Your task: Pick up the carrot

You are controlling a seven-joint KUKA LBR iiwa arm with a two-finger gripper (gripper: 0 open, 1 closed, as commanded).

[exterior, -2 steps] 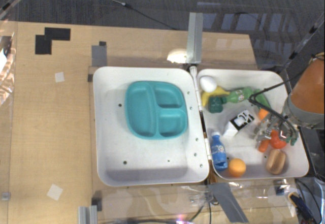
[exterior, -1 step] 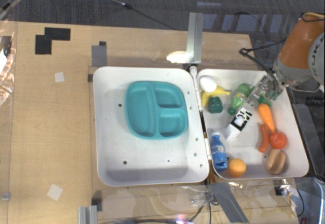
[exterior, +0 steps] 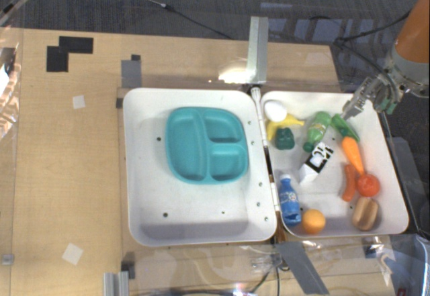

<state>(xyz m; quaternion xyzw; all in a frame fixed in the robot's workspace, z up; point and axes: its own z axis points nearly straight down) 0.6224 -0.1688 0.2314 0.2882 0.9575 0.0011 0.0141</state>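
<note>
The carrot (exterior: pixel 351 151) is orange with a green leafy top (exterior: pixel 342 126). It lies in the right bin (exterior: pixel 396 174), near the bin's right wall, its tip pointing toward the front. My gripper (exterior: pixel 353 107) hangs at the bin's back right, just above and behind the carrot's green top. Its fingers look open, with nothing between them. The grey wrist and orange band reach in from the upper right.
The right bin also holds a green bottle (exterior: pixel 316 128), a white egg (exterior: pixel 275 111), a yellow piece (exterior: pixel 280 124), a dark green piece (exterior: pixel 285 138), a white-and-black bottle (exterior: pixel 317 158), a blue bottle (exterior: pixel 289 197), an orange (exterior: pixel 313 221), a tomato (exterior: pixel 368 185) and a bread roll (exterior: pixel 365 213). A teal divided plate (exterior: pixel 205 144) sits in the left bin (exterior: pixel 144 201).
</note>
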